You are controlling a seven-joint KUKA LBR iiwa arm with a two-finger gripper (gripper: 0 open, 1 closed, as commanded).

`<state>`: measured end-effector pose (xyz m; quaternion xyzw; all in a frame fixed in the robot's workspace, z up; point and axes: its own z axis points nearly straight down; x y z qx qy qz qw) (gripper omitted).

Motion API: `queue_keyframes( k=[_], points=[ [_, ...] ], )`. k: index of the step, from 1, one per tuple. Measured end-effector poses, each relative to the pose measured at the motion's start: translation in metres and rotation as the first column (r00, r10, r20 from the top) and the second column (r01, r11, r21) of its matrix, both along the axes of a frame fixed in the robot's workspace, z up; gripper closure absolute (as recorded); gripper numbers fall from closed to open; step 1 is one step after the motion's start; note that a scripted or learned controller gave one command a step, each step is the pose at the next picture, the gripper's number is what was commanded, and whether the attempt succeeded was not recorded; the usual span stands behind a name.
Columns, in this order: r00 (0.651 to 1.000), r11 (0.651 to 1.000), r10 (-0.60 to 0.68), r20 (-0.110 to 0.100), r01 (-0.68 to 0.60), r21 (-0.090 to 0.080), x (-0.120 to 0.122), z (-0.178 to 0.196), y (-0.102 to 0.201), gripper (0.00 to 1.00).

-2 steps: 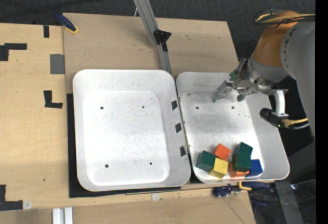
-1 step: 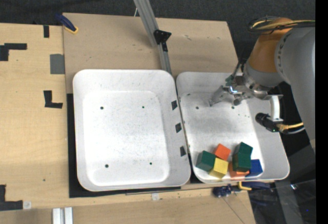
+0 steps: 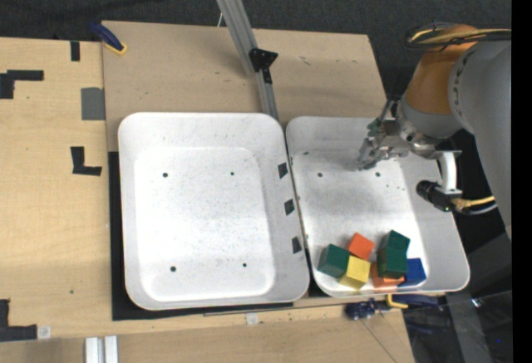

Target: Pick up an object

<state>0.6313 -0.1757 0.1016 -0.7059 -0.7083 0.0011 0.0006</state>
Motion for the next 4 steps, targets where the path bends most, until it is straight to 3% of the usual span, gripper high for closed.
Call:
queue_keyframes(
  k=[2, 3, 4],
  points=[
    [1.000, 1.000, -0.002, 0.006, 0.002, 0.000, -0.016, 0.104, 0.002, 1.00],
    [1.000, 1.000, -0.002, 0.005, 0.002, 0.001, -0.016, 0.134, 0.003, 1.00],
    [1.000, 1.000, 0.003, 0.003, -0.003, 0.002, -0.017, 0.143, 0.057, 1.00]
  ],
)
